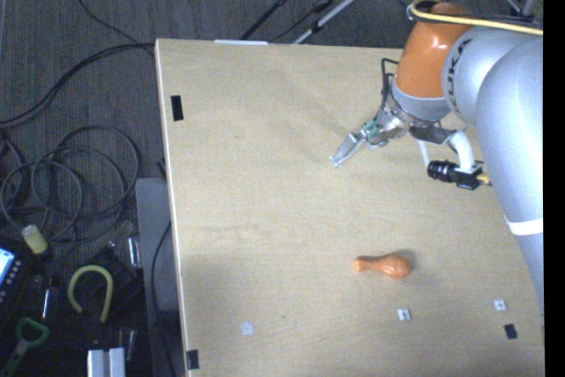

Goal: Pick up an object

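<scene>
Above the bare wooden bench (265,190), the pincer (346,153) looks pressed together, well apart from the orange object (385,265).

Dark lettering on the arm's (494,93) grey casing just beside the orange band, cut off and too blurred to read. Small black and white markers on the table (265,190), too small to make out. Nothing else legible.

gripper (346,152) low over pale wooden surface (265,216), upper right, pointing left | orange pear-shaped object (385,265) lying on surface, well apart, nearer camera | grey arm (508,110) with orange band entering from right
</scene>
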Robot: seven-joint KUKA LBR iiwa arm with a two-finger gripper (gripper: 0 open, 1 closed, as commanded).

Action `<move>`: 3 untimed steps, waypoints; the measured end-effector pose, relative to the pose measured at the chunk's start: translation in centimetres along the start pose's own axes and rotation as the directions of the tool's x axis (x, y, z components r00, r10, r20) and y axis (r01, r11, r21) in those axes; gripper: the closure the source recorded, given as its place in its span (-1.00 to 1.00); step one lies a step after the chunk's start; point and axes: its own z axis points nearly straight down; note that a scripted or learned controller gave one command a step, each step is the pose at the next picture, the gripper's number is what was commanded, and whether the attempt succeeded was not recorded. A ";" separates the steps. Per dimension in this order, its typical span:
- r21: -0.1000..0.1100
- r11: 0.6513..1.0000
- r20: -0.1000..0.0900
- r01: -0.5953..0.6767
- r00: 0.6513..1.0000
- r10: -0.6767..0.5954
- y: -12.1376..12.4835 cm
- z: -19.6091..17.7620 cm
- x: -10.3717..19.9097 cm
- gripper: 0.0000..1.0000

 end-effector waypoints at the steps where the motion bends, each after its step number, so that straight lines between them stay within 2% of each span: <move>1: -0.001 1.000 0.001 0.000 1.000 0.000 0.0 -0.9 0.0 1.00; 2: -0.001 1.000 0.001 0.000 1.000 0.000 0.0 -0.9 0.0 -1.00; 3: 0.000 0.999 0.000 0.036 0.999 -0.036 0.8 0.0 1.7 -1.00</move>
